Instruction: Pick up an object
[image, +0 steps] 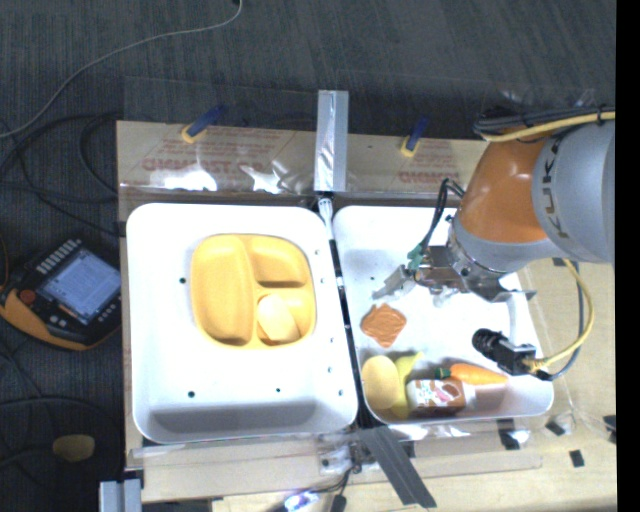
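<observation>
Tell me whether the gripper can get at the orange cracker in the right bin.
Probably yes: the orange cracker lies flat and apart from the other items, and the gripper hangs just above it, nothing between.

Arm (570, 190): grey rounded shell, dark lettering on casing. Orange band (500, 205) below grey section, glossy, bulbous. Under orange band, grey metal wrist block with dark fittings, leading to gripper (400, 282). Yellow cable (575, 320) loops from arm, ends at black cylindrical connector (500, 350). Thin black wires beside orange band.
</observation>
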